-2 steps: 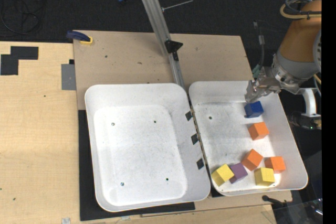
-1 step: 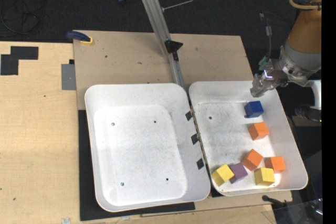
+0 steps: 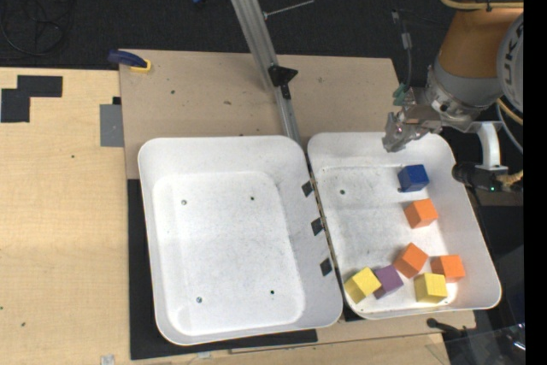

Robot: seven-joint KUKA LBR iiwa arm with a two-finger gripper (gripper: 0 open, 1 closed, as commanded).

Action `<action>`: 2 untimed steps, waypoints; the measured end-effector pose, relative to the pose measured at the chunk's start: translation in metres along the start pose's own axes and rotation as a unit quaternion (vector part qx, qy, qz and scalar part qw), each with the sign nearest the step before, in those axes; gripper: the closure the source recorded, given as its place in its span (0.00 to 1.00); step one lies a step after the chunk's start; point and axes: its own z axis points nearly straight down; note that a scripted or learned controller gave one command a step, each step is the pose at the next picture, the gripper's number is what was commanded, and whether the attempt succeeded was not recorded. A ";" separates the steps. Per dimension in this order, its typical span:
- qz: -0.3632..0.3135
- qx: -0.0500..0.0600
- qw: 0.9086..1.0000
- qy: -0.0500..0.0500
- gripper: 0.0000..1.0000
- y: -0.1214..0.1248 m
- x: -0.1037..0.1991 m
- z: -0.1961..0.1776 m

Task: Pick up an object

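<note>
Two white bins, left bin (image 3: 226, 239) and right bin (image 3: 367, 209), rest on my wooden bench (image 3: 60, 209). Blue cube (image 3: 413, 178) lies just below the gripper (image 3: 398, 135); I cannot tell its grip state.

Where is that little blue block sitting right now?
The blue block lies in the right bin, near its far right corner, just below the gripper and just above an orange block.

white bins (image 3: 222, 151), blue cube (image 3: 413, 177), orange cubes (image 3: 420, 213), yellow cubes (image 3: 362, 283), purple cube (image 3: 389, 279)
</note>
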 end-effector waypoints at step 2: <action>0.000 0.002 1.000 0.000 1.00 0.009 0.102 0.024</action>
